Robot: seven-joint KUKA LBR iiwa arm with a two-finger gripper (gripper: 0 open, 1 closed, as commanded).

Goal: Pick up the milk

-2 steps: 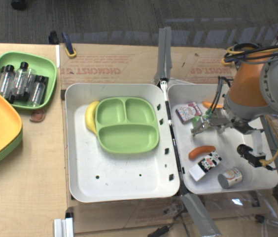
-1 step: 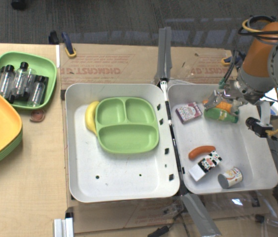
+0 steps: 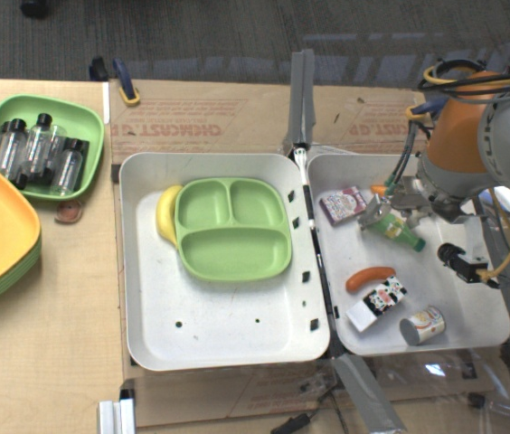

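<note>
The gripper (image 3: 398,208) hovers at the upper middle of the right bin (image 3: 495,328), over a green bottle (image 3: 398,231); its grip cannot be told; the milk (image 3: 377,303), a cow-patterned carton, lies lower centre beside a sausage (image 3: 369,278); the approach step remains, seemingly calling for a move down-frame.

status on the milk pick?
Gripper low in right bin, over green bottle; grip unclear. Milk carton lying near front, untouched, apart from gripper. Hot dog close beside it, can to its right.
</note>
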